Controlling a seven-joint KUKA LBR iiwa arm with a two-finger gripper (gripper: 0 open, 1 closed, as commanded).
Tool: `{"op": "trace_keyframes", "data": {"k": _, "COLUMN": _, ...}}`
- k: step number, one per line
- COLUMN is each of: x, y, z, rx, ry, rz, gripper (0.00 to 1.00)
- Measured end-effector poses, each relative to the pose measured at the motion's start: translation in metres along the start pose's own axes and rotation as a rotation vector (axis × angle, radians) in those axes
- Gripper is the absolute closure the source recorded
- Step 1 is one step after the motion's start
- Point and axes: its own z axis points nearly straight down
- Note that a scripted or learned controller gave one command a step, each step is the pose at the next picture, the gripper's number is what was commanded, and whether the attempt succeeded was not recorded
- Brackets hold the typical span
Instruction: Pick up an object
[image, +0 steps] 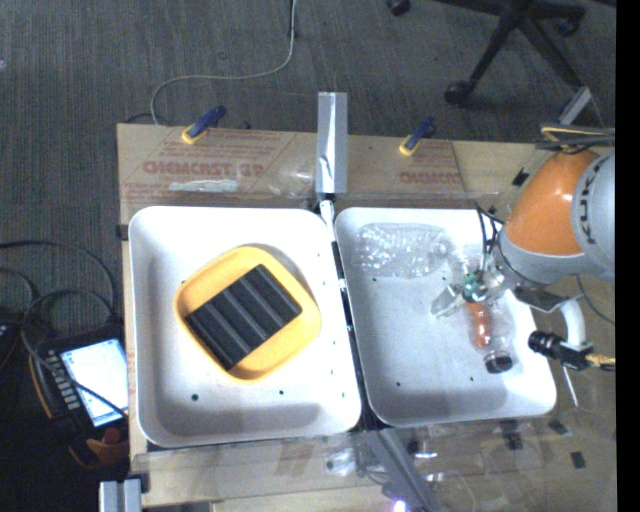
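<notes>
Nothing lifted yet: pincer (470, 290) low in the right bin (420, 385), open or closed impossible to tell, just above a small clear bottle (486, 330) lying flat there, yellow-and-black block (250, 310) resting in the left bin (160, 400), grasp and lift seemingly still to do.

Two white bins (150, 330), one yellow tray with black ribs (248, 310), one crumpled clear bag (400, 248), one small bottle (485, 335), two blue-and-yellow clamps (203, 124)
</notes>
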Motion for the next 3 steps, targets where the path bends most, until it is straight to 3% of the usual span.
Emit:
{"op": "trace_keyframes", "data": {"k": 1, "x": 0.002, "y": 0.002, "z": -0.009, "rx": -0.002, "ry": 0.001, "rz": -0.003, "gripper": 1.00}}
{"op": "trace_keyframes", "data": {"k": 2, "x": 0.063, "y": 0.048, "z": -0.046, "rx": 0.009, "ry": -0.028, "rz": 0.068, "gripper": 1.00}}
{"op": "trace_keyframes", "data": {"k": 3, "x": 0.080, "y": 0.004, "z": -0.010, "rx": 0.012, "ry": -0.026, "rz": -0.119, "gripper": 1.00}}
